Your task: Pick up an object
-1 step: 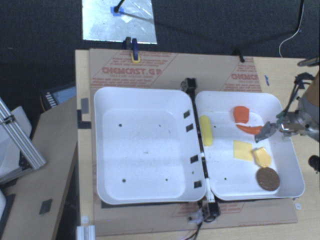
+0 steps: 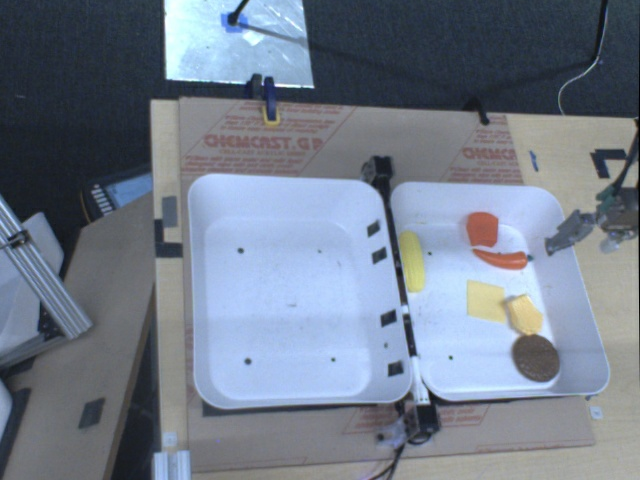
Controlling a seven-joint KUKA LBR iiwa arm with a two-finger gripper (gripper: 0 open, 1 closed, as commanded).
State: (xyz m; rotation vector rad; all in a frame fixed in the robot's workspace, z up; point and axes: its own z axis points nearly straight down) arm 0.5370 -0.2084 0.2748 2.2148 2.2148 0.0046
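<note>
The right bin (image 2: 570,298) holds several objects. A long yellow piece (image 2: 411,260) lies along its left wall. An orange-red piece (image 2: 482,228) sits near the back, with a thin red curved piece (image 2: 500,259) just in front of it. A flat pale-yellow slice (image 2: 487,301), a small yellow chunk (image 2: 525,314) and a round brown disc (image 2: 537,357) lie toward the front right. My gripper (image 2: 562,236) hangs at the bin's right rim, to the right of the red piece and apart from it. Nothing shows in its grasp.
The left bin (image 2: 290,288) stands beside the right one, joined by a black divider with clips (image 2: 395,268). A shiny metal sheet (image 2: 238,28) lies beyond the bench. Cables run at the upper right.
</note>
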